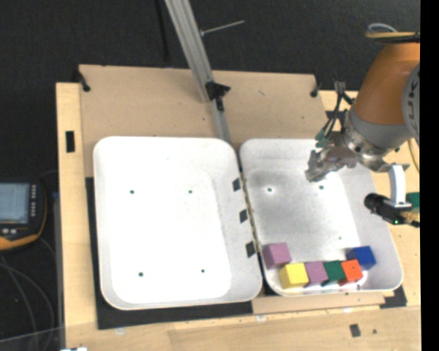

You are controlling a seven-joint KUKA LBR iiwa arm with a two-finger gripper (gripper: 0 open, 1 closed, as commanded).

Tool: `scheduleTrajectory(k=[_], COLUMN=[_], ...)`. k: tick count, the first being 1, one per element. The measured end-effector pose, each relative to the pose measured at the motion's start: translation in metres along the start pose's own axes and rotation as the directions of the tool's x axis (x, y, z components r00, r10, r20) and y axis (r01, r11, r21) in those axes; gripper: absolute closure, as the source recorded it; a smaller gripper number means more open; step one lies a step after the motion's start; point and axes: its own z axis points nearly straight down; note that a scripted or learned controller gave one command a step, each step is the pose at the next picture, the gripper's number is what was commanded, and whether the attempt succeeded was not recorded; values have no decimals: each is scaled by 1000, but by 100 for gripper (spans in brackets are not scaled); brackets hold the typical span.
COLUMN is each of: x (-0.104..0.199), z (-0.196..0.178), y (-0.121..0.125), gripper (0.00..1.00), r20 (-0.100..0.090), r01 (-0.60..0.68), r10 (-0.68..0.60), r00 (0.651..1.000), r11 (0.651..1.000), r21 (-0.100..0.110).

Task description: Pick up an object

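white bins [168, 284], yellow block [294, 275], blue block [363, 255]

No legible text, label, brand, number or sign is visible. The handheld pendant [11, 210], well to the left of the pincer [319, 168] and off the worktop [66, 196], has a lit screen, but its content is too small and blurred to read. The coloured blocks [318, 268] below the pincer carry no markings.
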Motion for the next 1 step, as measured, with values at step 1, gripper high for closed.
scheduleTrajectory(k=[1], x=[-31], z=[-150], y=[-62], gripper=[100], r20=[3], r01=[1], r10=[-1], r00=[1000], r11=[1000], r21=[-5])
